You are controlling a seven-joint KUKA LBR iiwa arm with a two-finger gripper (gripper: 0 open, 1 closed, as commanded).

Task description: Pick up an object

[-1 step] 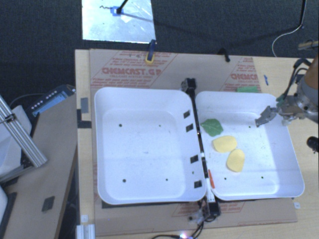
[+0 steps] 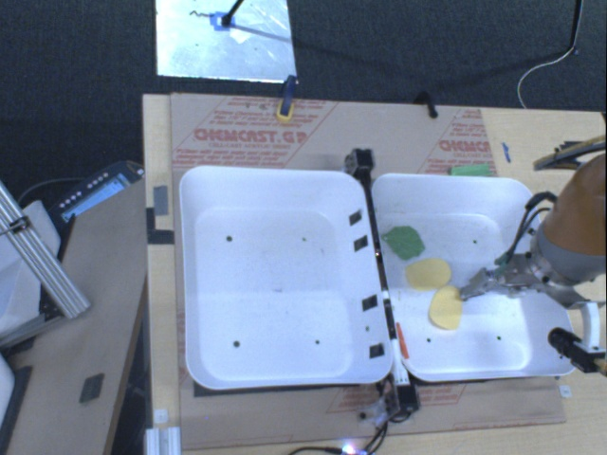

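Observation:
Three flat pieces lie in the right bin (image 2: pixel 493 197): a green one (image 2: pixel 405 243) near its left wall, a pale yellow one (image 2: pixel 429 273) just below it, and a second yellow one (image 2: pixel 445 308) nearer the front. My gripper (image 2: pixel 467 290) reaches in from the right, low over the bin floor. Its tip sits at the upper right edge of the front yellow piece and just right of the other yellow piece. Nothing is seen lifted off the floor.
The left bin (image 2: pixel 275 188) stands beside the right one, with black clips (image 2: pixel 365 245) along the shared divider. The grey arm with its orange band (image 2: pixel 579 226) hangs over the right bin's right wall. A metal plate (image 2: pixel 223 22) lies beyond the bench.

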